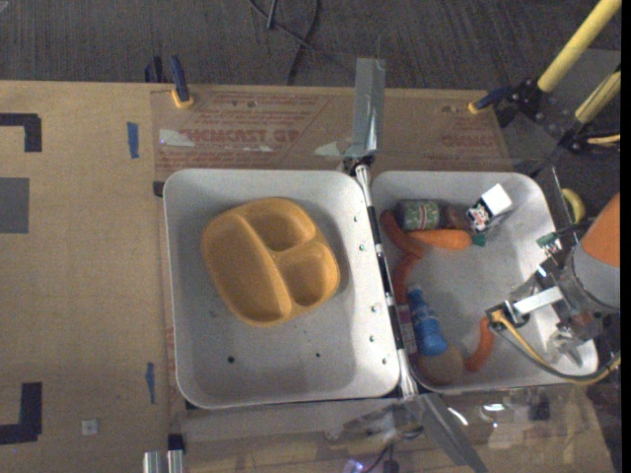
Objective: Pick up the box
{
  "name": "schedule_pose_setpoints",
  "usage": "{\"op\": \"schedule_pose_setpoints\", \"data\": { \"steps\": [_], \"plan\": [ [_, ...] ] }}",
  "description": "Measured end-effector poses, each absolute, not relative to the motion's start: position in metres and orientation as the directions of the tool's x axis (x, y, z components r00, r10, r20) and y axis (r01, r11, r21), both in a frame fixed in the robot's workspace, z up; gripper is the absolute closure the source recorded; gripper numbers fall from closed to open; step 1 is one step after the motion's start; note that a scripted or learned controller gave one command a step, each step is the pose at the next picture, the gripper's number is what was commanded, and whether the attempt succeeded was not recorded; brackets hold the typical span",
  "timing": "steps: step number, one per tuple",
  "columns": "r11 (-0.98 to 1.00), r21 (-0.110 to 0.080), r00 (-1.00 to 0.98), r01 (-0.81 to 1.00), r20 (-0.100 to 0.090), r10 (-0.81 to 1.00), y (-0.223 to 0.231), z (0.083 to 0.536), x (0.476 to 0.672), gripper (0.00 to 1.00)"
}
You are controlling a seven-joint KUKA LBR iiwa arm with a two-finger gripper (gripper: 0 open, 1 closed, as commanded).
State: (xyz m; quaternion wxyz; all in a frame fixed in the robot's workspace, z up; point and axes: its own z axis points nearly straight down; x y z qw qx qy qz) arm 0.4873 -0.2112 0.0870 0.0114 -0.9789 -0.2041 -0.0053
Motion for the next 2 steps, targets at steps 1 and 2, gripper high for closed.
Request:
{"op": "schedule_pose_setpoints", "data": {
  "steps": [1,2],
  "plan": [
    [-0.852,0.003,0.852,0.524,0.001,0.524,-0.1653,0.0849,0.5186,0.00],
    [-0.850,-0.002,0.850,0.526,-0.001,0.526,-0.1650,0.0916,0.5191,1.00]
  ]
}}
